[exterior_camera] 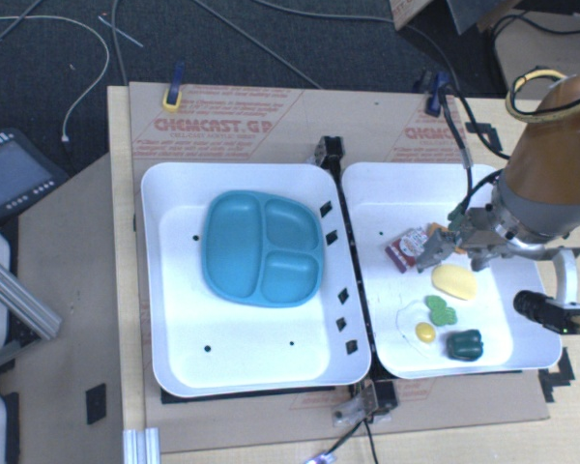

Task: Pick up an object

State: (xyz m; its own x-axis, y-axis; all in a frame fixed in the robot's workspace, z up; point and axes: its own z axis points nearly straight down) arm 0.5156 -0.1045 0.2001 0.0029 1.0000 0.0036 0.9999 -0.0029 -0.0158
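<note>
Bench: left bin (164, 259) holds blue tray (263, 249); right bin (387, 187) holds 5 items; claw (445, 247) state unclear.

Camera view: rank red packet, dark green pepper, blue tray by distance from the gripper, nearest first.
Measured from the gripper:
1. Red packet, right bin, just to its left in the image.
2. Dark green pepper, right bin's near edge.
3. Blue tray, left bin.

Single fixed camera above bench (222, 114) — slanted downward, both bins (174, 356) framed.
</note>
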